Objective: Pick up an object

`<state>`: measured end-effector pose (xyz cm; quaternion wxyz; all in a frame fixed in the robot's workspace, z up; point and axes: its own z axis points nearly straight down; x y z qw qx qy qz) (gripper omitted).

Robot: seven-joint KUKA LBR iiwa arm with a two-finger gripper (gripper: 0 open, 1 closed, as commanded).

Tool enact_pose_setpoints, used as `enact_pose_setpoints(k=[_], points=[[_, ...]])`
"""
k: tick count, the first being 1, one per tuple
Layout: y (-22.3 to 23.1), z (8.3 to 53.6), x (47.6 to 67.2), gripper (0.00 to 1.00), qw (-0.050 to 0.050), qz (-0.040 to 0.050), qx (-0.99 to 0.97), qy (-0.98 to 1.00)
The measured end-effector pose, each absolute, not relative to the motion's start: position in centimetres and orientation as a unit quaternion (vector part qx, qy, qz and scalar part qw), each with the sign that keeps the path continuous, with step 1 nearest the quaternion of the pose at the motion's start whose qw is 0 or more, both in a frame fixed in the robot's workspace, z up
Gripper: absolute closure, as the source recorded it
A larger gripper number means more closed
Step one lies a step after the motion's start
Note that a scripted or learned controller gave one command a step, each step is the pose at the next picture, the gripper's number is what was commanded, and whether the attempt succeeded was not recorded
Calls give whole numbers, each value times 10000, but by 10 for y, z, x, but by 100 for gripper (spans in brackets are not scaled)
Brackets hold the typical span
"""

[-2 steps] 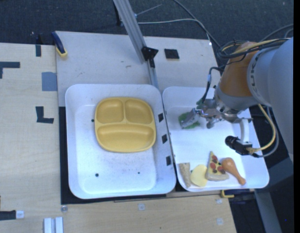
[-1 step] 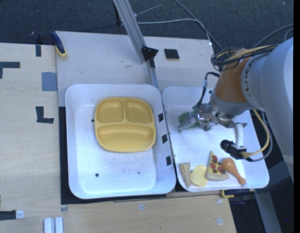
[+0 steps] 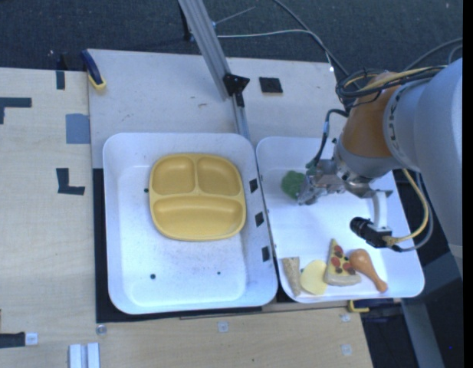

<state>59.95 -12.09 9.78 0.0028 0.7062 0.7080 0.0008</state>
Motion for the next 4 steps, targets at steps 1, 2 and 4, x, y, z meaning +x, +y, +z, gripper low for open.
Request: enact_pose_setpoints(k=[1, 2, 4], points=[[-126, 160, 604, 100, 19, 12, 7066, 7076], [-121, 222, 603, 100, 22, 16, 7064, 7078], [-78, 270, 592, 100, -6, -2, 7056, 7086]])
